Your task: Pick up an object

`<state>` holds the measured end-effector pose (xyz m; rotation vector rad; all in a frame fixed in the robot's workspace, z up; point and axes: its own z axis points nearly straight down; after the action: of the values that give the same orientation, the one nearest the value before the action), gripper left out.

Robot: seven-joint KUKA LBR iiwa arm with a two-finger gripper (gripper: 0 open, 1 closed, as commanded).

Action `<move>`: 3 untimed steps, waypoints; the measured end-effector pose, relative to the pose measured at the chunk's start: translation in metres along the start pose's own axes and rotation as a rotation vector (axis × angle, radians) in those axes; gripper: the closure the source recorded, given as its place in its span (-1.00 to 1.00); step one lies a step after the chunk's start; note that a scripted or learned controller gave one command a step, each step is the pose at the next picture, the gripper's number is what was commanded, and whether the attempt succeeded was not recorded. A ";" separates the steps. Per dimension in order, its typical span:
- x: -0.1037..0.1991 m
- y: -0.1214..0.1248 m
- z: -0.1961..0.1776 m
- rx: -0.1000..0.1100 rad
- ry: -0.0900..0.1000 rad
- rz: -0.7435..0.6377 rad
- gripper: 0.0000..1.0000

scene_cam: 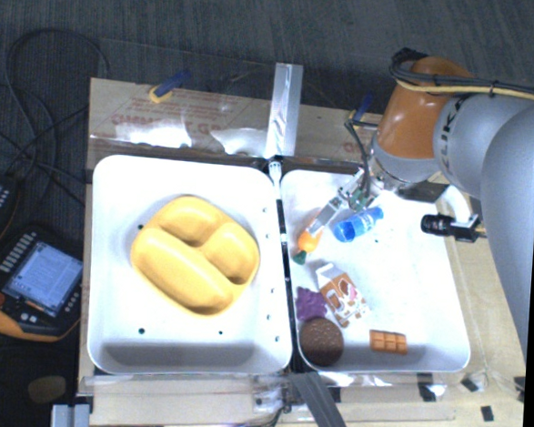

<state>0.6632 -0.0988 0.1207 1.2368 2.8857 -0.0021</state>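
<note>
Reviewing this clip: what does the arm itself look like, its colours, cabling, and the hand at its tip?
The arm is smooth, rounded grey with an orange band above the wrist. Black cables run over the orange section. Its hand is small, pale and metallic, far narrower than the bulky links.

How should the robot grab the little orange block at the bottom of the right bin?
Come straight down from above on the orange block. It lies flat on the right bin floor with bare space around it, so the hand could probably pinch across its two long sides, the narrower way.
</note>
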 end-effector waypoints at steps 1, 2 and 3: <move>0.053 0.003 -0.061 0.001 0.005 -0.267 -1.00; 0.033 -0.025 0.026 0.000 0.006 -0.012 -1.00; 0.013 0.006 -0.061 0.000 0.005 -0.074 -1.00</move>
<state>0.6586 -0.0847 0.1815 1.1313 2.9340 0.0005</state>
